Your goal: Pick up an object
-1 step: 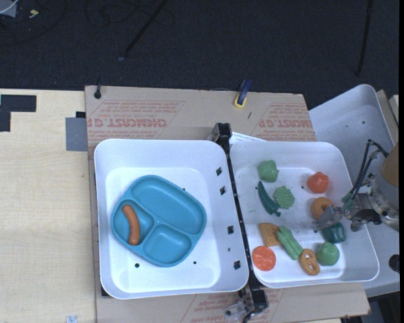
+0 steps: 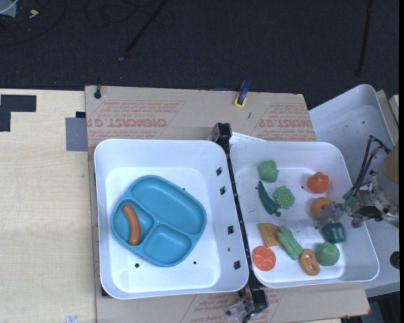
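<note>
The right bin holds several toy foods: a green pepper, a red tomato, a bumpy green ball, a dark green pod, an orange ring, a dark teal cup, a light green piece, a cucumber and a second tomato. My gripper reaches in from the right and hangs low over the bin's right side, between the orange ring and the teal cup. Nothing shows as lifted.
The left bin bears a blue divided plate with an orange sausage in its left compartment. A black divider separates the bins. An orange pretzel and an orange wedge lie near the right bin's front.
</note>
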Motion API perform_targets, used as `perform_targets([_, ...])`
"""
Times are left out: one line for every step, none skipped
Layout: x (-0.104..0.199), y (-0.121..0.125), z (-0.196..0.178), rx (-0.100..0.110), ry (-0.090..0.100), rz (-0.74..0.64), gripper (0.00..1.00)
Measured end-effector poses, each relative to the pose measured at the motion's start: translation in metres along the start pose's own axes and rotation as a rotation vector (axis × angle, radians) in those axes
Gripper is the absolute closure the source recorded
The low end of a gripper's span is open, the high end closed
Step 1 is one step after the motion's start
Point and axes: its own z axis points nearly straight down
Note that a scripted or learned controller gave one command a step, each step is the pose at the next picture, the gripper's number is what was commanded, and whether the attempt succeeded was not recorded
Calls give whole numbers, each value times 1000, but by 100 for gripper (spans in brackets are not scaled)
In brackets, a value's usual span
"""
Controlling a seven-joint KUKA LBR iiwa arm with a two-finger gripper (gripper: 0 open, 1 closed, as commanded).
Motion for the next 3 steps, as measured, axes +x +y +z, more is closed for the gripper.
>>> perform_targets([7,3,62,4,2,-2,0])
perform_targets([11,4,110,1,5,-4,0])
perform_targets([9,4,97,-1,2,1,100])
